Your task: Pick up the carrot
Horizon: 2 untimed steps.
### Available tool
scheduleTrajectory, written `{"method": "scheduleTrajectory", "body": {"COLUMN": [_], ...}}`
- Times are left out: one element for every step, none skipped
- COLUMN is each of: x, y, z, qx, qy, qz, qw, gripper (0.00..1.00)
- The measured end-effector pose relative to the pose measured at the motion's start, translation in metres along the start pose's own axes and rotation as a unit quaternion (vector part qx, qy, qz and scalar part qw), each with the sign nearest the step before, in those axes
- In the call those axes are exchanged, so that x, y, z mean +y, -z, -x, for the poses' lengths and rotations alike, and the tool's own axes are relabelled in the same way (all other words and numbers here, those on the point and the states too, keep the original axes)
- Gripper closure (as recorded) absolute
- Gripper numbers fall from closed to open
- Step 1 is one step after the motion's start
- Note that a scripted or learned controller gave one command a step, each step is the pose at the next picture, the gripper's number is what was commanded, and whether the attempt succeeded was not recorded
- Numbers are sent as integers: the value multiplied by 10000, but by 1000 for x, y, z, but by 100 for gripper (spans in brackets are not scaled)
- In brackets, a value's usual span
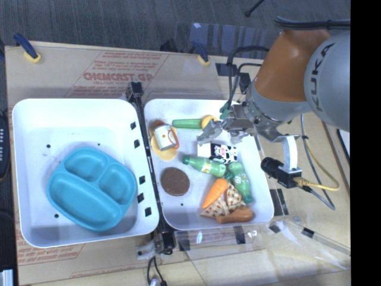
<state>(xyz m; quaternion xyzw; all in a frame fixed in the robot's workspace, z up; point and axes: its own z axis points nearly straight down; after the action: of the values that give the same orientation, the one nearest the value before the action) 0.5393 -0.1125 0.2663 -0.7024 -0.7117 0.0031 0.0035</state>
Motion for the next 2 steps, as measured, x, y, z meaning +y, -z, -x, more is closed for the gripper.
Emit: {"method": "scheduleTrajectory", "body": {"x": [-62,-58], "y": [-73,-171], "z": [18,56], "qx": [-1,-5], "qy": [-90,-237], "qz": [-34,74], "qw": [10000,9997], "gripper": [0,0]}}
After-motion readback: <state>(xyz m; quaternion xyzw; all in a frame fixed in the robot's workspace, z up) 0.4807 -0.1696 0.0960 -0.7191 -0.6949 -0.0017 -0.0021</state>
